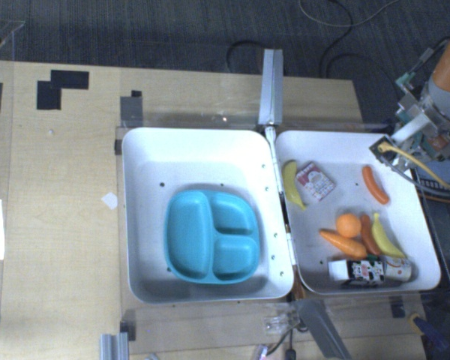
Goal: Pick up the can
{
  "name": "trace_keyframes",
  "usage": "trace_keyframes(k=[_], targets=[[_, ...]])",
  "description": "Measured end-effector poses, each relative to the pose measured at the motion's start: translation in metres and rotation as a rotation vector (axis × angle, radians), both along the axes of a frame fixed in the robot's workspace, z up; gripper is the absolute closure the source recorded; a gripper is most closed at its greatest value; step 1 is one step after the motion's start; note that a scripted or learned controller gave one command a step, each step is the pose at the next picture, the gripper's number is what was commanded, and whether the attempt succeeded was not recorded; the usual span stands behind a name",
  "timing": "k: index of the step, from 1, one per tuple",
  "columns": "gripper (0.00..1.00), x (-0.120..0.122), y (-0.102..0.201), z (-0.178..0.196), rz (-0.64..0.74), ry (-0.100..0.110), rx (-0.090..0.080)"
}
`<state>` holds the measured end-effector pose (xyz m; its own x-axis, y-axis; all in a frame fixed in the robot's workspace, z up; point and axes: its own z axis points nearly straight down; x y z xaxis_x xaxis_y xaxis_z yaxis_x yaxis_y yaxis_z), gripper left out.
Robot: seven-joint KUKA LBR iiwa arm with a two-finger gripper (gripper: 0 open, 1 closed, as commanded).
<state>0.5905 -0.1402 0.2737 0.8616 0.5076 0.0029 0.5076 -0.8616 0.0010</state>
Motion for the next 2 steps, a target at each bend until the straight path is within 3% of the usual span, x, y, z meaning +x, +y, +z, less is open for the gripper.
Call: trace_keyframes(k=[1, 2], targets=[[1.00, 0.014, -0.028, 0.089, 0.493, -0.004, -0.005], [1.00, -0.037, 0.039, 0.038, 0.342, 0.001, -0.002]])
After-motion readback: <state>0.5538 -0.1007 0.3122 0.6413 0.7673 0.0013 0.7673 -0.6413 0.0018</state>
